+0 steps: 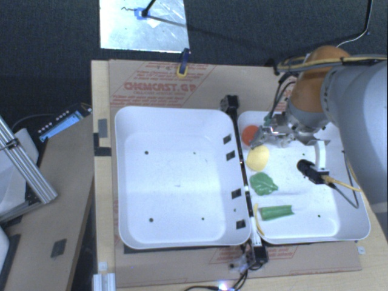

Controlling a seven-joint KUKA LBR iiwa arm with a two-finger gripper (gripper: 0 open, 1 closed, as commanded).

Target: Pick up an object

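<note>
We saw the jaws (265,136) crowding the right bin's (348,223) far-left corner beside the yellow fruit (258,158); their grip, can't tell.

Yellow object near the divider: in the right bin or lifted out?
In the bin. The yellow object rests on the right bin's floor beside the divider, just below the gripper, not between its fingers.

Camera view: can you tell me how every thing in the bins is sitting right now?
Red-orange object: in the right bin, partly under the gripper.
Yellow object: lying free, just below the gripper.
Green leafy piece: lying flat.
Long green piece: lying flat, apart from the others.
Left bin: upright on the bench.
</note>
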